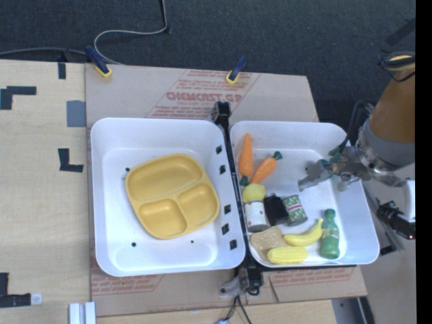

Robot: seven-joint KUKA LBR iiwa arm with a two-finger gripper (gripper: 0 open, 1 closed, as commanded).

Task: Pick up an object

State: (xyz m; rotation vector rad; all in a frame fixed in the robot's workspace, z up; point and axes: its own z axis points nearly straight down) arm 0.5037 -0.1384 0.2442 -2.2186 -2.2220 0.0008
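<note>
A: What covers the tabletop [40, 181]?
B: A printed cardboard sheet [196, 96], centre of frame, held by two yellow clamps [236, 69] at its upper edge.
A: And on the sheet?
B: Two white bins [108, 201], side by side, touching at mid-frame.

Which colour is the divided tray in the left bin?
Yellow; the tray shows plainly in the camera view.

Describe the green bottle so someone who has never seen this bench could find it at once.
Start at the right bin, the one crowded with toy food. Go to its near right corner, where the green bottle lies just right of the banana. It is the one all-green item there with a narrow neck, while the things beside it are yellow or tan.
</note>
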